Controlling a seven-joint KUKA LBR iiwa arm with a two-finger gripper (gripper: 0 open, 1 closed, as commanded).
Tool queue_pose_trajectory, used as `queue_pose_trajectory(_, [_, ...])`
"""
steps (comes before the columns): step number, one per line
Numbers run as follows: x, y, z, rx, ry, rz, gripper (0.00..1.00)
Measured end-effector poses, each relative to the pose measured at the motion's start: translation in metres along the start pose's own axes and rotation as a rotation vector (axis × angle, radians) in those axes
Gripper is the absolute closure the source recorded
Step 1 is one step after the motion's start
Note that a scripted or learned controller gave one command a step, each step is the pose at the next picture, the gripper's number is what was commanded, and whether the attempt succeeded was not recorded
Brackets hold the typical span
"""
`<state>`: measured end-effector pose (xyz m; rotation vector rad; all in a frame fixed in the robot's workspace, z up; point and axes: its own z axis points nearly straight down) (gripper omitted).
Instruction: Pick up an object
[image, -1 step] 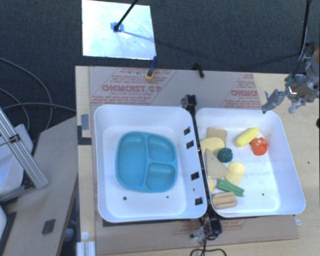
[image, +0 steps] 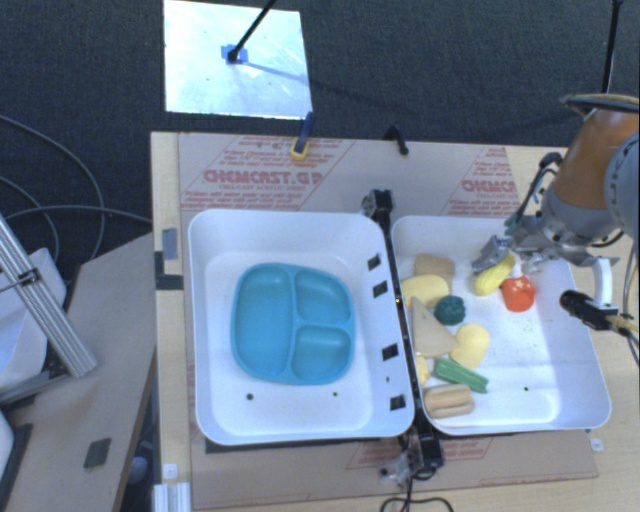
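Camera view is showing you the gripper (image: 503, 258) working low in the right bin (image: 580, 395), near its far edge. Its fingers are closing on a small yellow piece (image: 489, 278), which is sitting between them. That piece is lying in the bin's far part, just beside an orange piece (image: 517, 294). Its long axis is running at a slant, one end pointing toward the gripper, the other down toward the bin's middle. You are wanting a lift straight up, slow, so the grip is not slipping along that slanted length, and you are keeping clear of the orange piece alongside.
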<state>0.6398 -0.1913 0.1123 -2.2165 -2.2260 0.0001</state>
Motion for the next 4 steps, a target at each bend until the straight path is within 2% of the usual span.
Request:
queue_pose_trajectory(1, [-0.015,0.03,0.025,0.0,0.0,-0.002,0.0])
queue_pose_trajectory(2, [-0.015,0.029,0.016,0.001,0.0,-0.004,1.0])
queue_pose_trajectory(3, [0.085,0.03,-0.005,0.0,0.004,-0.008,1.0])
queue_pose_trajectory(4, [0.16,0.032,-0.084,-0.006,0.003,-0.008,1.0])
